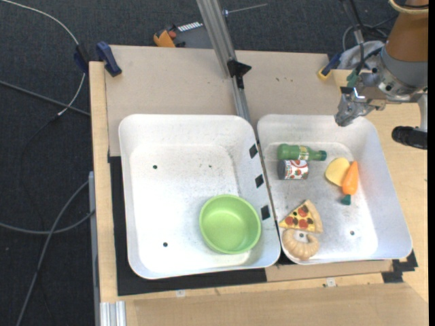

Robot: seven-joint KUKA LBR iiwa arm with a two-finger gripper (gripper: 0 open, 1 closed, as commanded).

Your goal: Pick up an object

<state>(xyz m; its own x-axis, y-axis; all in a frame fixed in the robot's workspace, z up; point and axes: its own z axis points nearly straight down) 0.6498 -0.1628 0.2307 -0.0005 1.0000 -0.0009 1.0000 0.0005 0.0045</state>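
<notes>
1. Closest to you, at the front of the right bin (391,216), a pale donut (300,244) sits by the front rim. A pizza slice (302,217) touches it just behind.
2. In the left bin (136,182), a green bowl (230,223) sits near the front right corner, close to the wall between the bins. The rest of that bin's floor is bare white, so you have lots of room there.
3. In the middle of the right bin, a small can (294,169) with a red label lies on its side. A green bottle (301,153) lies just behind it, touching or nearly so.
4. To their right, an orange carrot (349,178) leans against a yellow piece (336,170). The floor right of the carrot is open, up to the right wall.
5. Farther back, the claw (346,114) hangs over the back rim of the right bin, near its far right corner. You cannot tell how wide it is open, because it looks small and blurry. Nothing is seen in it, and it is apart from all the toys.
6. Behind the bins, the brown bench (170,80) is flat and open.
</notes>
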